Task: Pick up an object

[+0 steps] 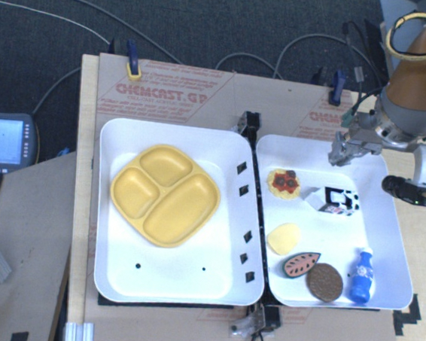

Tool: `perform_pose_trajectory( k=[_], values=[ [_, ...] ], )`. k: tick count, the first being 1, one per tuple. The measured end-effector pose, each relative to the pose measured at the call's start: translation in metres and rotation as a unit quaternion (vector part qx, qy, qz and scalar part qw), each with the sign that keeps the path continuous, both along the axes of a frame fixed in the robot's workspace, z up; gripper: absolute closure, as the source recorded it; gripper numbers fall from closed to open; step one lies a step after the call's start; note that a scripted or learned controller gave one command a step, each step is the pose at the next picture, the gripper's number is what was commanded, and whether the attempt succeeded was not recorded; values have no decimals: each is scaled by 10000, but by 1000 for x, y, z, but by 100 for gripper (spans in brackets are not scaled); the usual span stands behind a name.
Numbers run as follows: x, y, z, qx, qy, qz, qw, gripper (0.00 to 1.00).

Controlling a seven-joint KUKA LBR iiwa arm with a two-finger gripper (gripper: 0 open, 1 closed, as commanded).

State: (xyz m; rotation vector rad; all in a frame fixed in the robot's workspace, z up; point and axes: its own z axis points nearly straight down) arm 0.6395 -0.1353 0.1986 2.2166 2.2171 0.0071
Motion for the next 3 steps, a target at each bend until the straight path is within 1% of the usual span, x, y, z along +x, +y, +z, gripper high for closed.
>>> perform_pose_trajectory(
  k=[1, 2, 3],
  values=[
    [1, 0, 3, 8, 28, 2, 10000, 100],
    [-27, 52, -1, 26, 59, 23, 10000, 100],
    [-51, 98, -5, 19, 62, 20, 10000, 100]
  ],
)
